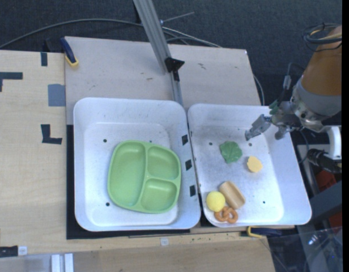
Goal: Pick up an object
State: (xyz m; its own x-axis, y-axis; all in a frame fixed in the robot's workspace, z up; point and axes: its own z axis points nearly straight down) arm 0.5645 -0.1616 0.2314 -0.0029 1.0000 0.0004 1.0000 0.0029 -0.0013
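This is a robotics lab, a test bench set up for machine trials rather than a home or kitchen. A plywood bench [27,152] carries two shallow white bins [84,152] side by side, with dark tape marks [50,134] stuck on the wood at the left. Loose black cables [95,22] trail over dark carpet [265,16] at the far side, and an aluminium post [152,24] rises behind the bins. A grey and orange industrial arm [322,78] stands at the right.
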